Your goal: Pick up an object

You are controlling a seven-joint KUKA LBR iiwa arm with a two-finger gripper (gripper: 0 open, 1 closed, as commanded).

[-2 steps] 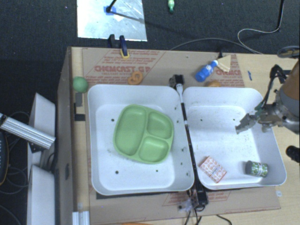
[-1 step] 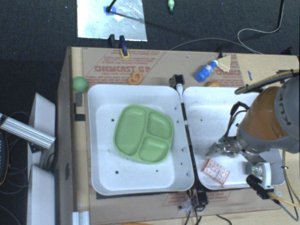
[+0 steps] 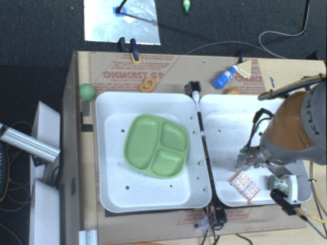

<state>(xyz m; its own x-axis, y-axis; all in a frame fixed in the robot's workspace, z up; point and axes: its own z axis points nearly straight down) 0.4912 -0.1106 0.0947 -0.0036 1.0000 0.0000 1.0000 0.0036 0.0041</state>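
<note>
A small checkered packet [image 3: 244, 185] lies at the near edge of the right bin [image 3: 225, 131], just beside the gripper [image 3: 247, 159] poised above; whether that gripper is wide or narrow, I cannot tell. The left bin [image 3: 110, 137] holds a green divided tray [image 3: 156, 145].

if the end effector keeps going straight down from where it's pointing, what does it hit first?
Most likely the bare floor of the right bin. The end effector points down just up-left of the small patterned packet; depth is unclear, so it might clip the packet's edge.
</note>
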